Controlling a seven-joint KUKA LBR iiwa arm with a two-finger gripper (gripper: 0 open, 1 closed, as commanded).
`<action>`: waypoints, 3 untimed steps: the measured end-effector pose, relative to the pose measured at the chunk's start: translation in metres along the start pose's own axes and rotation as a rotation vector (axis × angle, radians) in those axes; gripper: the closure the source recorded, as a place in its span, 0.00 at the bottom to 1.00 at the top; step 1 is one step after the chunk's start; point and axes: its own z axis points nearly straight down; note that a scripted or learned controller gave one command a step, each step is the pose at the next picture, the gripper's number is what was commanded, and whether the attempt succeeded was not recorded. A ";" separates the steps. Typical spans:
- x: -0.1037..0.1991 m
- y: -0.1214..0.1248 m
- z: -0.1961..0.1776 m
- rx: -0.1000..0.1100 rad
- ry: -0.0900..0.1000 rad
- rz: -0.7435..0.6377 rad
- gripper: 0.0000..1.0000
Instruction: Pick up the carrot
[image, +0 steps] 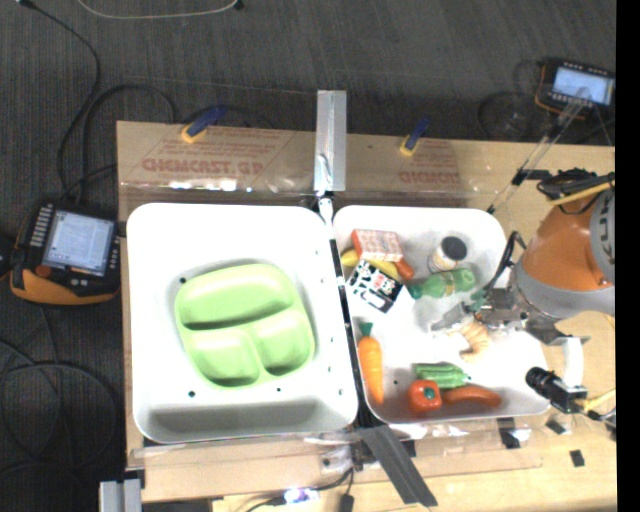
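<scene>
Two bins (230, 225), carrot (371, 366) at right bin's left wall, end effector (480, 325) blurred — grip unreadable

Dark carpet floor (420, 60) w/ cables (85, 120)

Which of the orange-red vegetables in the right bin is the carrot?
The carrot is the orange one with a green top, lying against the right bin's left wall. The redder piece lies near the front wall, beside a green vegetable.
</scene>
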 end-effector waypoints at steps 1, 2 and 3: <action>-0.002 0.002 -0.013 -0.008 -0.005 0.001 1.00; 0.079 -0.031 0.013 0.006 -0.001 0.247 1.00; 0.177 -0.036 -0.079 0.026 0.003 0.159 1.00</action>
